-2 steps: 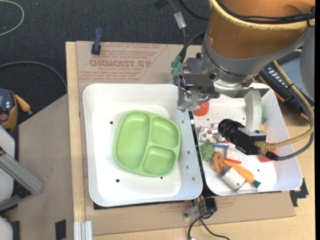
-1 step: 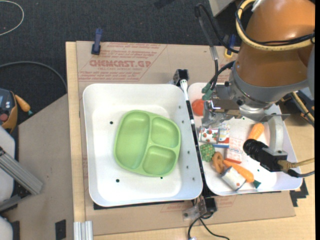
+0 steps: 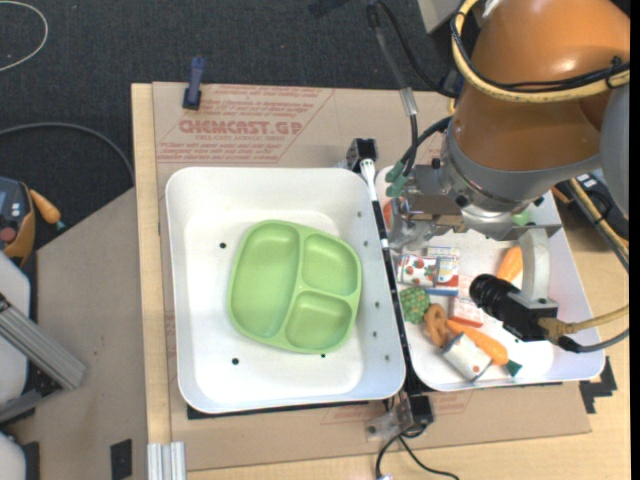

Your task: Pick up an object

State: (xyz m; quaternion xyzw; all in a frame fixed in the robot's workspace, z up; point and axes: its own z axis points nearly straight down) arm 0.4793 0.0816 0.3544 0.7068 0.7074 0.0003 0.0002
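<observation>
Toys (image 3: 455, 318) clutter right bin (image 3: 580, 363); green divided plate (image 3: 294, 286) in left bin (image 3: 190, 268).

A green three-compartment plate (image 3: 295, 286) lies in the middle of the left white bin (image 3: 190, 268), which sits on a brown board (image 3: 245, 123) printed with red lettering. At 11 o'clock from the plate, a small blue clip (image 3: 193, 82) rests on the board's far edge. Dark carpet (image 3: 90, 38) surrounds the bench.
</observation>
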